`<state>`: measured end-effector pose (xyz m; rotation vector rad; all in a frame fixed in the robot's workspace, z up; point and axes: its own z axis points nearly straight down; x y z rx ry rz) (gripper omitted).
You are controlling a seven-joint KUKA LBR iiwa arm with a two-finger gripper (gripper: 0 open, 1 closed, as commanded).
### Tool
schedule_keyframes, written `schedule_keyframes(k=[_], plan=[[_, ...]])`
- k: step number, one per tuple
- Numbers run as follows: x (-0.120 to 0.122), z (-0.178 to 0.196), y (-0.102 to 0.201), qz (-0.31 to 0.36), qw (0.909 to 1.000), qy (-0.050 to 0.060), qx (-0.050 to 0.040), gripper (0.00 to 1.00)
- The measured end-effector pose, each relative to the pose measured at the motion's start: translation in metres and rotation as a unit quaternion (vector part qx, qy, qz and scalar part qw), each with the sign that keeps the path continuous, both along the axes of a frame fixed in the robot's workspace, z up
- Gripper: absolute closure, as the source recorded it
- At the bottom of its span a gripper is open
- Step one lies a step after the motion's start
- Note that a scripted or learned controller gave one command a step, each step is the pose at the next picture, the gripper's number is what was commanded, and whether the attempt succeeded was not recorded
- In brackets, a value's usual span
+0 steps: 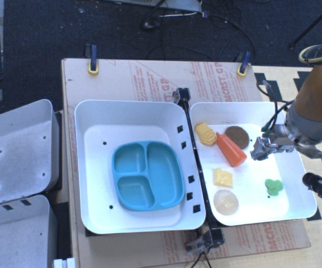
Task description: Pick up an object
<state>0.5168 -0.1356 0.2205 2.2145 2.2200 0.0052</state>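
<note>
So the gripper (260, 149) hangs over the right bin (301, 205), just right of the orange carrot (230, 149). I can't tell if it's open or shut, too dark and small, and nothing visibly sits in it. Around the carrot: a yellow corn piece (206, 133) up-left, a brown disc (237, 136) touching it above, a cheese wedge (223, 177) and a pale round cookie (226, 201) below, and green broccoli (273, 186) further right. The cardboard (150, 81) beyond has red printing (unreadable from here). The left bin (94, 149) holds a blue divided plate (147, 175).

Arm (312, 113): grey cylindrical wrist under an orange band, black cable alongside; gripper (260, 151) of dark grey metal
</note>
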Motion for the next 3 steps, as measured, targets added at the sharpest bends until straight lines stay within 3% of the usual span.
schedule_keyframes(k=[1, 3], plan=[[0.001, 0.027, 0.0, 0.0, 1.0, 0.001, 0.0003, 1.0], [0.018, 0.035, 0.099, 0.003, 1.0, 0.003, 0.0015, 1.0]])
